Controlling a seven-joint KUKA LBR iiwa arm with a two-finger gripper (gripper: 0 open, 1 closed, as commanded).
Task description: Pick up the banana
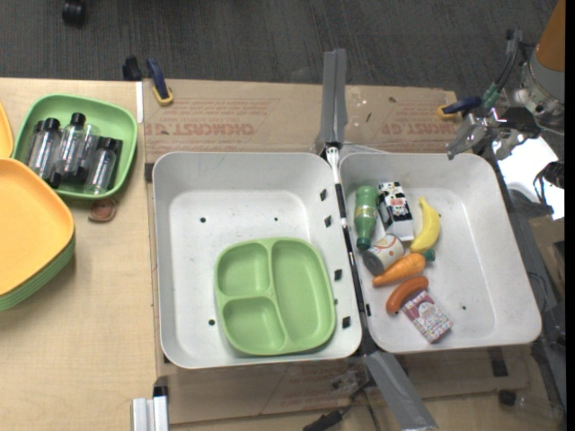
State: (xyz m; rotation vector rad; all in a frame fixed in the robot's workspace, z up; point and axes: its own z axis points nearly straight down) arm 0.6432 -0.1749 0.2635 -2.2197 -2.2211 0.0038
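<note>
The yellow banana lies in the right bin, a little left of its middle, leaning against a small black-and-white carton. My gripper hangs above the bin's back right corner, well behind and to the right of the banana and apart from it. It looks open, and nothing shows between its fingers.
Crowded beside the banana are a green bottle, a white ball-like toy, a carrot, an orange sausage and a pink packet. A green divided plate lies in the left bin. A tray of bottles and orange plates sit far left.
</note>
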